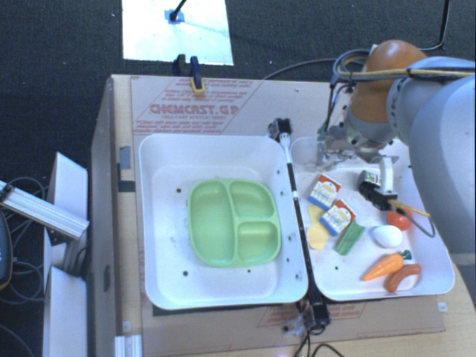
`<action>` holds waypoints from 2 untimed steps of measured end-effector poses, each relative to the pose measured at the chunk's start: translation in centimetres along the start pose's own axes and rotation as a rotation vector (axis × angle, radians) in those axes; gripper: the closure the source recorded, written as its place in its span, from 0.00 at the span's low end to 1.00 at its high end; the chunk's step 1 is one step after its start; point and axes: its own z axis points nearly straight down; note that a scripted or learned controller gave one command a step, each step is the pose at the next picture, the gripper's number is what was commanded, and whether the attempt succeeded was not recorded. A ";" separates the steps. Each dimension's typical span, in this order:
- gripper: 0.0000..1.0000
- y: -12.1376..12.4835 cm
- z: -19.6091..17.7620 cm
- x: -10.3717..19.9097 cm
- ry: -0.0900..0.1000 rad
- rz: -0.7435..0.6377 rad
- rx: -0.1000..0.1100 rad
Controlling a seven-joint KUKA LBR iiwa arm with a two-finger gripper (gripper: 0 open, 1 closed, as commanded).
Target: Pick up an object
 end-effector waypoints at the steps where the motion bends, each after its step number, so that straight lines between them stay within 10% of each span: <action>1: 0.00 0.0 0.0 0.0 0.000 -0.001 0.000; 2: 0.00 -1.1 1.1 -0.7 0.000 0.006 0.004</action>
